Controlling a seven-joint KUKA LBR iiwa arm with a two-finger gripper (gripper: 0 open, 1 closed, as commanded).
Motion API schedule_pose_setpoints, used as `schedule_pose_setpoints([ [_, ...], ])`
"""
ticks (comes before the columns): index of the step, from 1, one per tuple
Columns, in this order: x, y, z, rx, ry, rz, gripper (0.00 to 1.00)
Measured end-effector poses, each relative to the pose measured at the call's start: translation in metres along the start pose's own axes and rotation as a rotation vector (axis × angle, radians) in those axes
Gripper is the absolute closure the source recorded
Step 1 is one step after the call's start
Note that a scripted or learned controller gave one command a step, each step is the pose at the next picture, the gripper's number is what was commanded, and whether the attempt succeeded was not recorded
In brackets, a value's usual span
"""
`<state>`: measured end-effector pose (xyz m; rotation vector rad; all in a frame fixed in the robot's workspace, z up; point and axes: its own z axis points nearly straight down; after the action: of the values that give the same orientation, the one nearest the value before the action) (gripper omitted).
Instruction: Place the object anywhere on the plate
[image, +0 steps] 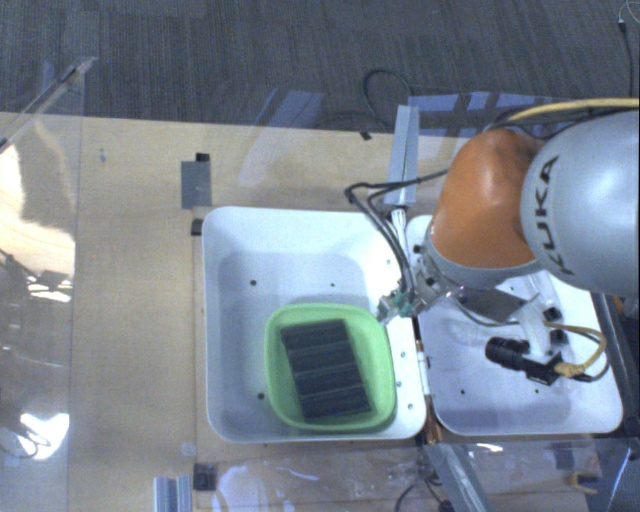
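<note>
The green plate lies nearest, low in the left bin, and a dark ribbed block rests flat on it, tilted a little off the plate's sides. Beside it is the right bin, with a black connector and yellow cable (part of the arm's fittings) above its floor. Farther back the arm hangs over the wall between the bins. Its gripper sits just off the plate's upper right rim; I cannot tell how it is set.
</note>
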<state>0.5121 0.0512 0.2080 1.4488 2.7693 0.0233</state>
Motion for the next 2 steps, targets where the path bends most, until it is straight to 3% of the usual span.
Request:
schedule_pose_setpoints([
  [1, 0.0187, -0.0146, -0.0142, 0.013, 0.005, -0.183, 1.00],
  [2, 0.0186, -0.0147, -0.0142, 0.013, 0.005, -0.182, 0.00],
])
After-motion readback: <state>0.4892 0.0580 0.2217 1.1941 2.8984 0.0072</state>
